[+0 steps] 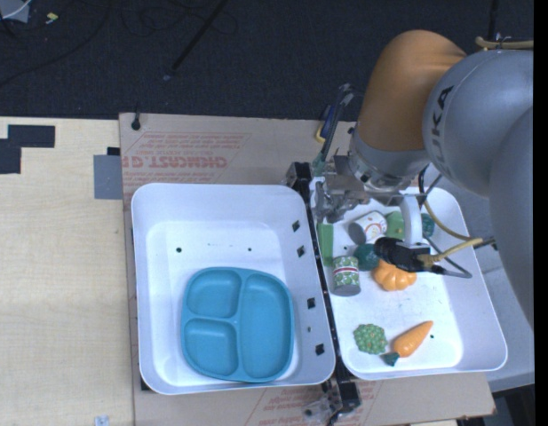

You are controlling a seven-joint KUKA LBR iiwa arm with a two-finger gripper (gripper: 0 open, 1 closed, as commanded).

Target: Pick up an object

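My gripper [332,209] hangs over the far left corner of the right bin [473,327], close to the wall between the two bins. Just below it a green stick-shaped item [326,239] lies along that wall. A small can with a green label [345,276] stands a little nearer the front. A white ball with red marks [368,229] lies to the gripper's right. An orange pumpkin [394,277] sits mid-bin. A carrot [412,337] and a green broccoli piece [369,337] lie near the front. I see nothing held.
The left bin [158,238] holds a blue divided plate [237,322]. A green item [394,224] and a dark teal one [368,256] lie near the ball. The arm's grey and orange body covers the right bin's far side.
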